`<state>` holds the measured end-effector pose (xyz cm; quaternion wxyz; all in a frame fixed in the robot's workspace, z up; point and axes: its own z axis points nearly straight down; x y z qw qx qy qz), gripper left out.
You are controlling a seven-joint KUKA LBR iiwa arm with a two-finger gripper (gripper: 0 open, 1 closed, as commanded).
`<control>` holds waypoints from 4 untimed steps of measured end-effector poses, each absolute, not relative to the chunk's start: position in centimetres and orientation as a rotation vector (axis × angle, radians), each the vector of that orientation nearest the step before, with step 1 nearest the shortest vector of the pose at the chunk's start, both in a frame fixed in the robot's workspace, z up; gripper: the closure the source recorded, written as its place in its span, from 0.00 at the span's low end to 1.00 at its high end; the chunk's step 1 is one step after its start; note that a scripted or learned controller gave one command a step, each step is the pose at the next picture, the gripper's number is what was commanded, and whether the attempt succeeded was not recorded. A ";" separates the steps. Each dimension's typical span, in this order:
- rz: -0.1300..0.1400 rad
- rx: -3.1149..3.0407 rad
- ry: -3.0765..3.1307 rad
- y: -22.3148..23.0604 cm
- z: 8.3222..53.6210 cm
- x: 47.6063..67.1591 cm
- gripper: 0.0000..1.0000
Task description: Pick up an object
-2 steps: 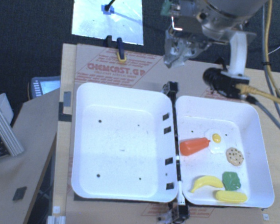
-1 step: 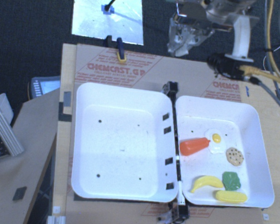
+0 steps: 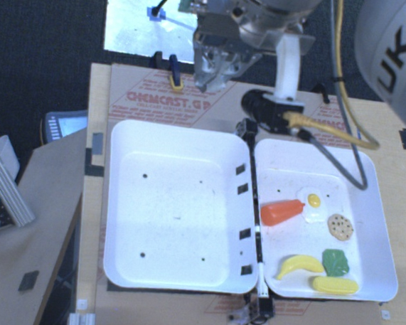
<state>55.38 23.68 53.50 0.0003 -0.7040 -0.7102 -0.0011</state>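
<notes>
toy foods (image 3: 282,212) in right bin (image 3: 377,203)

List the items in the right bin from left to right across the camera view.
Carrot → banana → fried egg → cookie. The green piece and yellow piece overlap these in left-right position, so I leave them unordered.

The arm's broad grey body (image 3: 399,56) fills the far right corner, bearing large dark letters; from there it reaches left along the far edge; the wrist housing (image 3: 275,8), metallic and rounded, sits far and centre; below it the gripper (image 3: 211,77) hangs pointing downward, its translucent fingers close together with nothing visible between them; yellow and grey cables trail from the wrist toward the right.
</notes>
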 end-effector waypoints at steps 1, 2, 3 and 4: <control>-0.005 -2.225 -2.222 22.3 53.5 61.0 1.00; 0.005 -2.217 -2.224 23.4 45.5 59.2 1.00; -0.015 -2.223 -2.227 23.4 53.3 62.6 1.00; 0.004 -2.220 -2.222 23.4 48.9 61.3 1.00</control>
